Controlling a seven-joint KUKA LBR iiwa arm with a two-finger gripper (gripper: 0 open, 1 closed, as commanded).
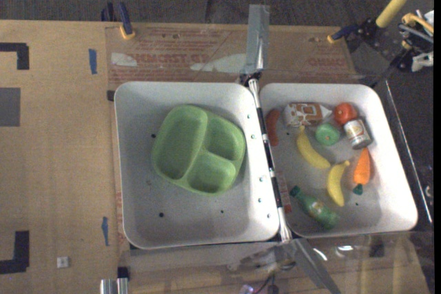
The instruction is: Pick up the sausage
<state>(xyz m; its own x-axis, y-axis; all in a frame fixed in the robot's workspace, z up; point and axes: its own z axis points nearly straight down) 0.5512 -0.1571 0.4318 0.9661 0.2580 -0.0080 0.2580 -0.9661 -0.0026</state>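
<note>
One thing we cannot tell is how the fingers stand. We judge the arm must cross the right bin: the sausage lies against its left wall, long axis along that wall.

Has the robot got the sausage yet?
Not yet. Nothing looks done: the sausage lies in the right bin, against its left wall, beside the small carton. Nothing is touching it. Left to do: reach into that bin, grab the sausage and lift it out.
</note>
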